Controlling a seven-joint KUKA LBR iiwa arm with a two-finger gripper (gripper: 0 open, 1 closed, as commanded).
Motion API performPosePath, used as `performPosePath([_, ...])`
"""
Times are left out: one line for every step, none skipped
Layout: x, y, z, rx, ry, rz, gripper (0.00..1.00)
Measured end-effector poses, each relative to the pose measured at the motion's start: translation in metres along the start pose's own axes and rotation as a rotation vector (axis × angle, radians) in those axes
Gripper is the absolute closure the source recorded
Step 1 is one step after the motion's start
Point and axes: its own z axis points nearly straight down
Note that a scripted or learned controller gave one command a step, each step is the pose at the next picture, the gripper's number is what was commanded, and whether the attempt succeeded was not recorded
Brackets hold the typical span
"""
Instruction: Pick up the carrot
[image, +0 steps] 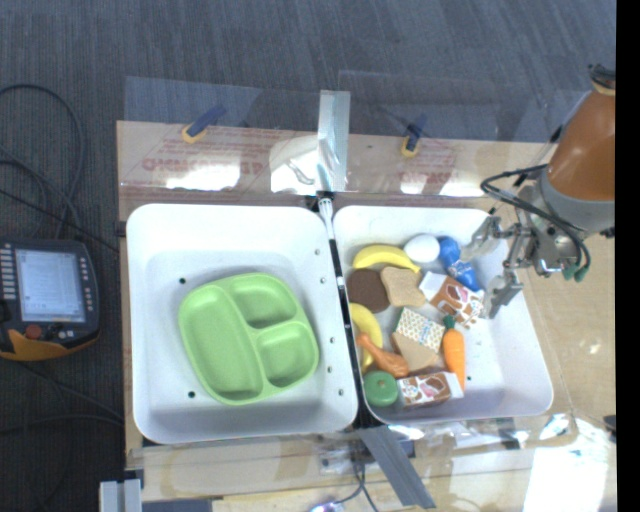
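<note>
Carrot (454, 352) lies ungrabbed in right bin (520, 385), w/ other toy food. Gripper (497, 262) hangs up-right of carrot, fingers apart, nothing btw them; I judge whole pick remains.

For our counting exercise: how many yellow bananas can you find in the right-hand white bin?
2. One yellow plastic banana lies near the bin's back wall, beside the white egg. The other yellow banana lies along the left wall, below the brown round piece. More may be hidden under the pile.

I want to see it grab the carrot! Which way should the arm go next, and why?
Probably a short move toward the camera view's lower left, then down. The gripper sits at the right bin's upper right, while the carrot lies lower down among the toy foods, beside the patterned cracker.
</note>
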Motion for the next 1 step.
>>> performPosePath([0.0669, -0.0151, 0.1096, 0.000, -0.008, 0.183, 0.00])
